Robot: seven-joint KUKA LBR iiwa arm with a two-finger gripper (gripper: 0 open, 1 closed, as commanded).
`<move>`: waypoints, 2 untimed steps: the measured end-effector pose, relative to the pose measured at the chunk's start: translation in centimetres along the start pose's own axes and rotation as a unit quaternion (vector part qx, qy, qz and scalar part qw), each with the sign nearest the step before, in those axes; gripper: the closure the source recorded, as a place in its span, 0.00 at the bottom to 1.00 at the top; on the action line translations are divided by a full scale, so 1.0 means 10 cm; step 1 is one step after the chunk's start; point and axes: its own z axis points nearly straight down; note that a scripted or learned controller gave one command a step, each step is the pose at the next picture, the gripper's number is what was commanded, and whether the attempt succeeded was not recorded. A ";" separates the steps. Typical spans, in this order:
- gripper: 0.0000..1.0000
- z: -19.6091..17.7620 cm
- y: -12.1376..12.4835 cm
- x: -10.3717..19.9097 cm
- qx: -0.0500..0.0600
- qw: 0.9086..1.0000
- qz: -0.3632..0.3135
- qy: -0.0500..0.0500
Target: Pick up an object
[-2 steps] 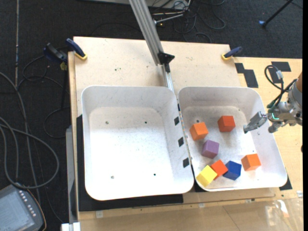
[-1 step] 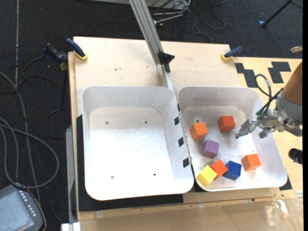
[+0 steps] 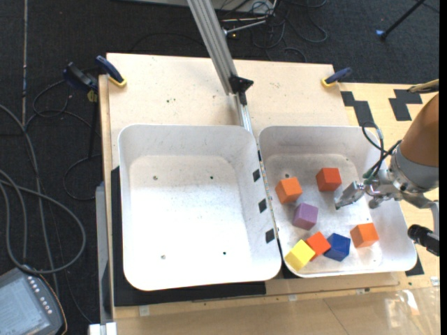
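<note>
The right bin [image 3: 276, 142] holds several small blocks: an orange one [image 3: 288, 188], a red one [image 3: 328, 179], a purple one [image 3: 305, 215], a yellow one [image 3: 300, 254], a small orange one [image 3: 318, 242], a blue one [image 3: 338, 246] and another orange one [image 3: 364, 234]. My gripper [image 3: 360, 198] reaches in from the right and hangs over the right half of this bin. It is below the red block and above the orange block at the front right. Its fingers are spread and open, with nothing between them.
The left bin [image 3: 133, 187] stands beside the right one, and their walls meet in the middle. A metal pole [image 3: 213, 33] slants over the bench from the back. Blue and yellow clamps [image 3: 112, 72] [image 3: 336, 76] grip the far corners.
</note>
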 end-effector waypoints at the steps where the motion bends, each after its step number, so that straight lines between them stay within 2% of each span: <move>1: 0.00 0.32 0.00 0.00 -0.002 1.000 0.000 -0.001; 2: 1.00 0.21 0.01 0.00 -0.004 1.000 0.000 -0.001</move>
